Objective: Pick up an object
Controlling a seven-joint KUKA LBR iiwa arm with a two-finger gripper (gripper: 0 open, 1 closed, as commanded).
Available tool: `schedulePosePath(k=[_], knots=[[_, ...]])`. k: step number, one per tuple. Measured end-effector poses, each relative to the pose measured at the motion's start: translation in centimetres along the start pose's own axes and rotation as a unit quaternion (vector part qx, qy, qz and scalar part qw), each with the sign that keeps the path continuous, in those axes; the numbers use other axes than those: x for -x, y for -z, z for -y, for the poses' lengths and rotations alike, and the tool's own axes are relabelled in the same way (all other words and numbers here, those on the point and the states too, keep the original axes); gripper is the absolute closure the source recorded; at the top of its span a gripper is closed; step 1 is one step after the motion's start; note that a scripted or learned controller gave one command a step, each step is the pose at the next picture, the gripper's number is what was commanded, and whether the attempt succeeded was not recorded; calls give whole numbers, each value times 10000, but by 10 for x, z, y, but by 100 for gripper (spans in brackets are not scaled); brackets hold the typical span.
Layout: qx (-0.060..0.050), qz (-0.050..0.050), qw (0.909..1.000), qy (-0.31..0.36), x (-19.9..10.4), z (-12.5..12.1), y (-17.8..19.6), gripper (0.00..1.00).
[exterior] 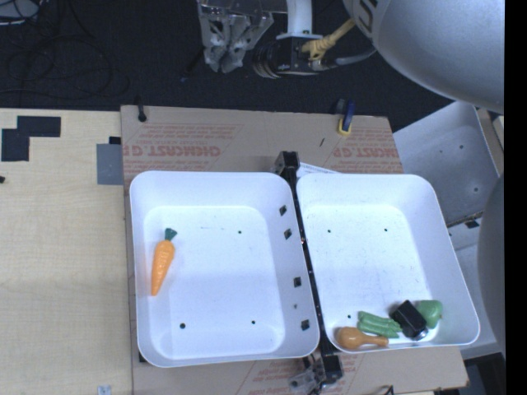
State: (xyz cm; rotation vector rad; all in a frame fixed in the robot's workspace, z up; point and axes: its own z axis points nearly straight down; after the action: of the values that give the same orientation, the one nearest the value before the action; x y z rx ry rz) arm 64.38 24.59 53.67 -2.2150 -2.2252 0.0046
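A toy carrot (162, 262), orange with a green top, lies near the left wall of the left bin (206, 181). In the front right corner of the right bin (370, 184) several small items are clustered: a green pod (379, 324), a black block (409, 319), a green piece (430, 309) and an orange-brown pear-shaped piece (360, 338). My gripper (233, 44) hangs high above the back of the bench, over the dark area behind the left bin. It is far from every object, with nothing held.
The bins sit side by side on a brown cardboard sheet (247, 138), joined by a black divider with clips (296, 253). The arm's large grey body (436, 23) fills the upper right. Cables lie on the dark floor at top left.
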Motion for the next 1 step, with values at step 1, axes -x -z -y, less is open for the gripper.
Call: schedulePosePath(k=[1], knots=[[-62, 27, 10000, -42, 48, 0, -109, 100]])
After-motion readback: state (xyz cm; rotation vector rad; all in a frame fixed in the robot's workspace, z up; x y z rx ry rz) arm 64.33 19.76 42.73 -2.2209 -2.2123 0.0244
